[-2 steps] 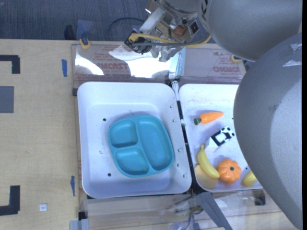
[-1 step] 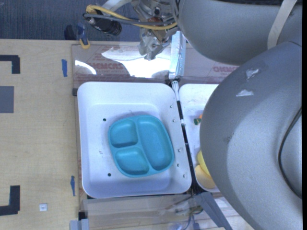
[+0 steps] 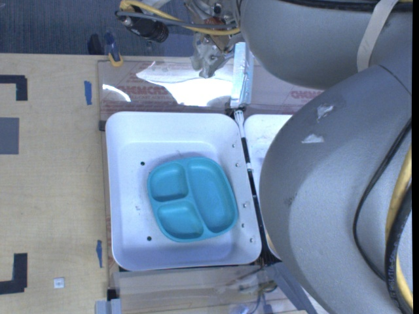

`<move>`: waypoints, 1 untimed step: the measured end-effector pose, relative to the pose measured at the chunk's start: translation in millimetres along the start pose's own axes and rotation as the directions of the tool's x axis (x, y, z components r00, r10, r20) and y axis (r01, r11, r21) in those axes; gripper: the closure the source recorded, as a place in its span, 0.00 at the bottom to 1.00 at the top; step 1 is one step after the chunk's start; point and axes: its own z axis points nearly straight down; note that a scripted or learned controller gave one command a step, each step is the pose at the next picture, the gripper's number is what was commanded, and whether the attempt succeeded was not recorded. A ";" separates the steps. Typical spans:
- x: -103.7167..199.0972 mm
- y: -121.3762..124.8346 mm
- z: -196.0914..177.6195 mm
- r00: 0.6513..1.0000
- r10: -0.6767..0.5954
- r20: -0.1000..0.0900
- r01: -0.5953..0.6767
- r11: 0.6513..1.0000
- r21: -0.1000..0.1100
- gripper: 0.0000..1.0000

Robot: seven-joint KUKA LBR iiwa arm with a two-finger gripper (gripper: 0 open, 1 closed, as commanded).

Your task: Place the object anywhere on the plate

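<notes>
A blue plate (image 3: 192, 199) with three compartments lies in the middle of the left white bin (image 3: 124, 175); all its compartments look bare. My gripper (image 3: 208, 59) hangs high at the top of the view, beyond the far rim of the left bin and well away from the plate. Its tip is small and seen against a glare. The grey arm (image 3: 334, 162) sweeps in from the right and covers most of the right bin (image 3: 260, 141).
Behind the bins a glossy sheet (image 3: 177, 87) reflects bright light. A metal divider (image 3: 239, 77) stands between the bins at the back. Yellow cable (image 3: 150, 8) loops near the wrist. The wooden bench (image 3: 49, 175) stretches to the left, with dark markers on it.
</notes>
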 end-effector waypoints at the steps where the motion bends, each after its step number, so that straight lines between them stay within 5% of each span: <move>1: 0.5 1.6 -9.8 1.000 0.003 -0.004 -0.003 1.000 -0.001 1.00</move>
